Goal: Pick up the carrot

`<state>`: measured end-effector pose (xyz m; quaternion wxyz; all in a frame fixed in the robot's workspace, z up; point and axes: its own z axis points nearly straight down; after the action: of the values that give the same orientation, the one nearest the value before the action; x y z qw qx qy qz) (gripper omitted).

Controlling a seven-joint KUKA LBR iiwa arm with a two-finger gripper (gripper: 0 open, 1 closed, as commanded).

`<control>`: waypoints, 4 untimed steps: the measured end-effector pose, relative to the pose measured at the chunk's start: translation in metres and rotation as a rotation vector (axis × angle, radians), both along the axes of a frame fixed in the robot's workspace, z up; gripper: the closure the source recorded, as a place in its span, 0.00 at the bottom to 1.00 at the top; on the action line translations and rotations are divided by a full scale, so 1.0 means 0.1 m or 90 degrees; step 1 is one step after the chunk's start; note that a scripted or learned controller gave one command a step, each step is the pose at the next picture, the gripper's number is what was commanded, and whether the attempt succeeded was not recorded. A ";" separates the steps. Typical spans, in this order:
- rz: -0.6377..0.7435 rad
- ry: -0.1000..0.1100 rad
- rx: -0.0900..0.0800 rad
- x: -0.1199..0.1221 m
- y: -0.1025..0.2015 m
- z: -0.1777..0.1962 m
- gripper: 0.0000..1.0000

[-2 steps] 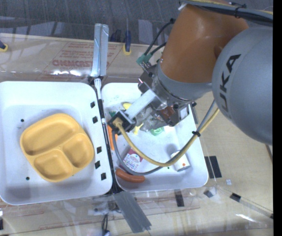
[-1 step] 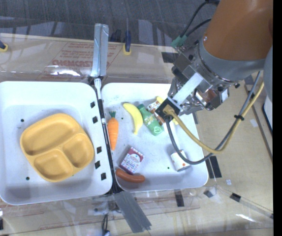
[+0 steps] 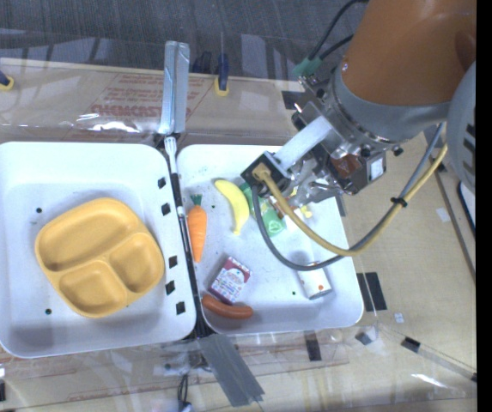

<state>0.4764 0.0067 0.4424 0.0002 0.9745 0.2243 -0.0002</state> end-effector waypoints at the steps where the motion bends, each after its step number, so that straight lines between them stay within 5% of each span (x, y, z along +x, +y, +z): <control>1: -0.157 -0.001 0.000 0.15 0.05 0.00 1.00; 2: -0.148 -0.001 0.000 0.00 0.46 0.00 1.00; 3: -0.021 0.006 0.001 -0.02 0.84 -1.44 1.00; 4: -0.021 0.007 0.001 -0.02 0.83 -1.44 0.00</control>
<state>0.4747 0.0902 0.2986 -0.0015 0.9781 0.2079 -0.0051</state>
